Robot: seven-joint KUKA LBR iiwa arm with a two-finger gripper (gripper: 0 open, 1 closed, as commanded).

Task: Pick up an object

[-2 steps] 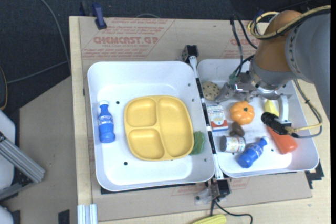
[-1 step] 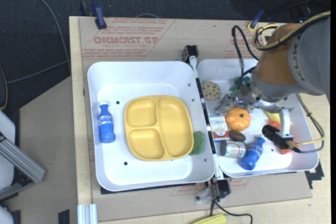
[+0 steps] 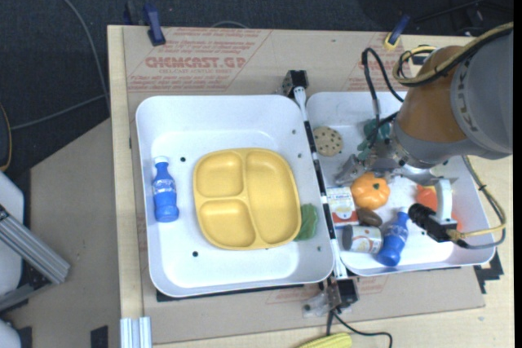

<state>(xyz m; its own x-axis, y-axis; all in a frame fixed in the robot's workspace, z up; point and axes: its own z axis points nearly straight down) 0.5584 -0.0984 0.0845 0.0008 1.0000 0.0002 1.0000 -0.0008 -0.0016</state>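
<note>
My gripper (image 3: 356,165) is low in the right bin (image 3: 347,104), at the end of the grey arm with its orange band (image 3: 432,106). It hangs just above and left of an orange fruit (image 3: 371,191) and below a round speckled cookie (image 3: 328,140). Nothing can be seen held in it. Near the bin's front lie a small blue bottle (image 3: 393,240), a labelled can (image 3: 363,239) and a brown lump (image 3: 369,218). A red and white item (image 3: 435,197) lies to the right, partly hidden under the arm.
The left bin (image 3: 163,114) holds a yellow divided plate (image 3: 246,197), a blue bottle (image 3: 165,191) by its left wall and a green object (image 3: 308,222) tucked at the plate's right edge. Black cables (image 3: 375,73) loop over the right bin's back edge.
</note>
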